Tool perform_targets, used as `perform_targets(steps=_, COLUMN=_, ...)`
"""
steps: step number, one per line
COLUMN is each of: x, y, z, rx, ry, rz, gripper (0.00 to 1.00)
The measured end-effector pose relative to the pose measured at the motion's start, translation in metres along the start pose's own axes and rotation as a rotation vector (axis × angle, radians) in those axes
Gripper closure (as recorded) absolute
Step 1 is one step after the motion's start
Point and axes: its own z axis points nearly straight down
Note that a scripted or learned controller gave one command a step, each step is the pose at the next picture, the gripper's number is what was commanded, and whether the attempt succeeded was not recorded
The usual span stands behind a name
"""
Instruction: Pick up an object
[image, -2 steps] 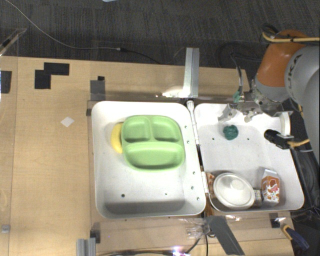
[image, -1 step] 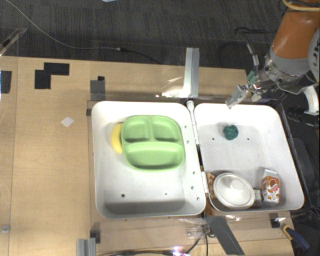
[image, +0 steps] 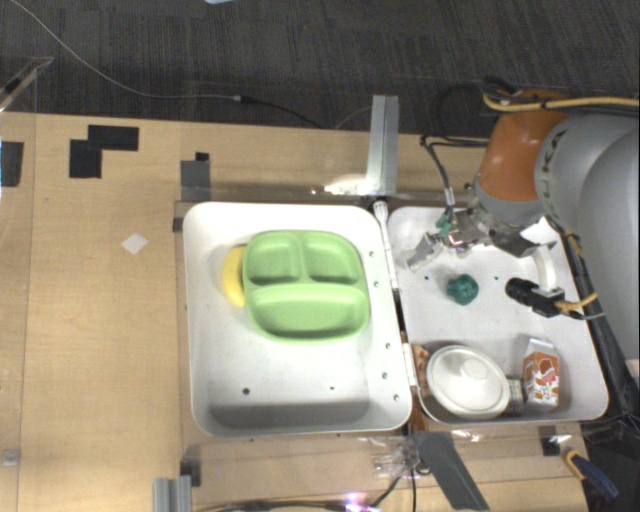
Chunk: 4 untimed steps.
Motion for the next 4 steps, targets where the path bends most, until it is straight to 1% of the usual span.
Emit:
perform_targets(steps=1, x=-0.018, y=-0.049, z=0.011, rx=-0.007, ry=-0.004, rz=0.010, gripper=0.00)
perform_targets(steps=2, x=-0.019, y=-0.046, z=0.000, rx=-0.012, ry=-0.007, rz=0.009, gripper=1.00)
perform_targets(steps=3, x=-0.019, y=-0.046, z=0.000, rx=-0.011, ry=-0.007, rz=0.009, gripper=0.00)
perform_targets(steps=4, x=-0.063, y=-0.040, z=0.012, rx=-0.006, ry=-0.004, rz=-0.021, gripper=0.00)
